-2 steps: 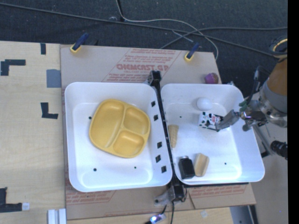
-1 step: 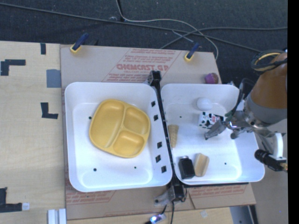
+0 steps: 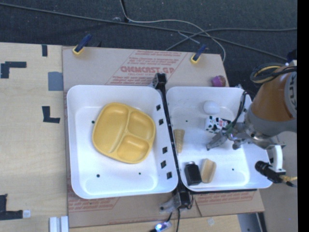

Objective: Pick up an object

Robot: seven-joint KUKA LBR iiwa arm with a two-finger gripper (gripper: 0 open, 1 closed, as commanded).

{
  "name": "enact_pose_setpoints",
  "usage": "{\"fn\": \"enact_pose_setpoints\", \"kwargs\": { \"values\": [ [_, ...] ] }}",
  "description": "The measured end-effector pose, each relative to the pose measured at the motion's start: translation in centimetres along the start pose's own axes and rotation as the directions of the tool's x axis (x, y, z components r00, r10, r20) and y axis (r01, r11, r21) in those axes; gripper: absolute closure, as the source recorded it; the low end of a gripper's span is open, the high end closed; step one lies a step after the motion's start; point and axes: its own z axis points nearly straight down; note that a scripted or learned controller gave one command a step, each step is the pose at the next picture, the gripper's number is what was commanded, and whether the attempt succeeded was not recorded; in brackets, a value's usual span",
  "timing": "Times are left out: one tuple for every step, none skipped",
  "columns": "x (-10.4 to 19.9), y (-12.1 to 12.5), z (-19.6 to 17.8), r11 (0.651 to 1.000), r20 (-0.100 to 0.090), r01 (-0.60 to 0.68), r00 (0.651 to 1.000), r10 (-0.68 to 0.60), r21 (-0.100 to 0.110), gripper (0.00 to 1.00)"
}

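The arm (image 3: pixel 273 105) is reaching in from the right over the right bin (image 3: pixel 244 178), its orange band sitting above a grey wrist, and it is leaning down and leftward so that the claw (image 3: pixel 216 142) is pointing toward the bin's middle. The claw is looking narrow, its two fingers drawn close to a point with nothing visible between them, just near and below a small black-and-white patterned object (image 3: pixel 215 124).

Several candidates are lying in this bin. The patterned object is sitting nearest the claw; it is looking small and light, probably stiff, and a pinch across its short width would likely suit. A pale round ball (image 3: pixel 210 107) is lying just beyond it, likely light but prone to rolling away. A tan cone-like piece (image 3: pixel 179 140) is resting by the left wall, awkward to reach. At the near edge a black block (image 3: pixel 192 173) and a tan wedge (image 3: pixel 208 170) are lying side by side, touching or nearly so; both seem rigid, and their closeness could crowd the fingers.

The left bin (image 3: pixel 79 144) is holding a yellow divided plate (image 3: pixel 124 132), broad, smooth and probably slippery.
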Motion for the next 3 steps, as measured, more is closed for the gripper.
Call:
{"fn": "enact_pose_setpoints", "kwargs": {
  "values": [
    [0.0, 0.0, 5.1, 1.0, 0.003, 0.0, 1.0, 0.0, -0.006, 0.0],
    [-0.1, 0.1, 4.1, 1.0, 0.003, 0.001, 1.0, -0.001, -0.006, 1.0],
    [-1.0, 0.5, -0.5, 1.0, 0.002, 0.0, 1.0, 0.0, -0.009, 1.0]
  ]
}}
